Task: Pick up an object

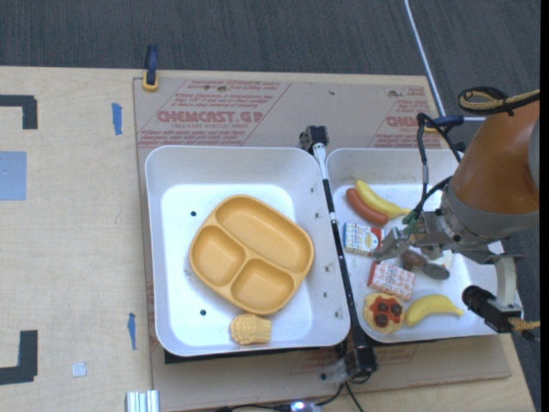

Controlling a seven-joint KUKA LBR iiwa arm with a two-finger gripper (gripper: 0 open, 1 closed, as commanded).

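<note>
Several items crowd my gripper — nearest, the red-and-white packet, just below it. Jaw state: I cannot tell.

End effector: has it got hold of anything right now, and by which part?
It cannot be told. The end effector hangs low in the right bin, above the red-and-white packet and beside the small carton, but no item shows in its grip.

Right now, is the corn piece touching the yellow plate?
Apart. The camera view shows a strip of white bin floor between the corn piece and the plate.
</note>
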